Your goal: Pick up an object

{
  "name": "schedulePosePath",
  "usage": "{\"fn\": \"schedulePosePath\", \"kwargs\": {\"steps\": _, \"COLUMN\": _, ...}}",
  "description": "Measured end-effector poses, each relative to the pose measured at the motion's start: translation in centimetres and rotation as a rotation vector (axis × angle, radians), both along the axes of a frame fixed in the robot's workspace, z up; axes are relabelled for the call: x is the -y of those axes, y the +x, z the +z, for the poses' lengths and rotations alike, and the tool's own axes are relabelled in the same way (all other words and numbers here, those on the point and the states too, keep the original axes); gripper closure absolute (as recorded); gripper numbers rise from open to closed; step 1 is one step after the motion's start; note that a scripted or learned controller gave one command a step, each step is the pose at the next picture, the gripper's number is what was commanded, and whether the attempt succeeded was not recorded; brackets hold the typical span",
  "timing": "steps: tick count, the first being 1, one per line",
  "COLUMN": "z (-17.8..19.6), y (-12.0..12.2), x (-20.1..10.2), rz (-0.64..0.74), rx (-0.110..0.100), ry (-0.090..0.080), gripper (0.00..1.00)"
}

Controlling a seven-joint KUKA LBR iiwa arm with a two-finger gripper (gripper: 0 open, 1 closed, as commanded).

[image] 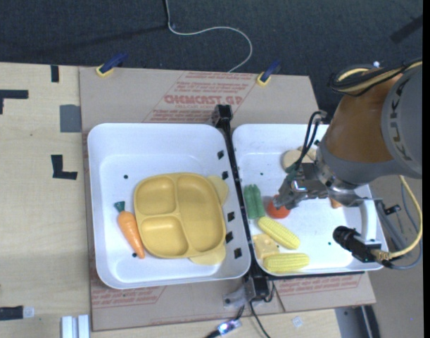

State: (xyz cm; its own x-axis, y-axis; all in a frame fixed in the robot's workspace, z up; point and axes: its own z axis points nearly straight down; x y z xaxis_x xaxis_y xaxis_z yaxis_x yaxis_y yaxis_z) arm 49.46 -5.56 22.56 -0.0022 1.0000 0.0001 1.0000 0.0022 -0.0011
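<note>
Arm's jaws (288, 197) hang low over red item (277, 208) beside green vegetable (253, 201), right bin (320, 259).

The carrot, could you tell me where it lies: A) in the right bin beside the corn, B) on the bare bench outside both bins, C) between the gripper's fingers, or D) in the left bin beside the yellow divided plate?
D: the carrot lies in the left bin, just left of the yellow divided plate.
</note>
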Motion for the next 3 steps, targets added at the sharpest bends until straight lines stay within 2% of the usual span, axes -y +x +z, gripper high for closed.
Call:
{"fn": "schedulePosePath", "kwargs": {"steps": 1, "z": 0.0, "y": -1.9, "x": 0.5, "rz": -0.002, "rx": -0.003, "ry": 0.0, "gripper": 1.0}}
{"fn": "schedulePosePath", "kwargs": {"steps": 2, "z": -0.2, "y": -0.8, "x": 1.7, "rz": -0.002, "rx": -0.001, "ry": -0.001, "gripper": 1.0}}
{"fn": "schedulePosePath", "kwargs": {"steps": 3, "z": -0.5, "y": -1.0, "x": -0.4, "rz": 0.0, "rx": -0.002, "ry": 0.0, "gripper": 1.0}}
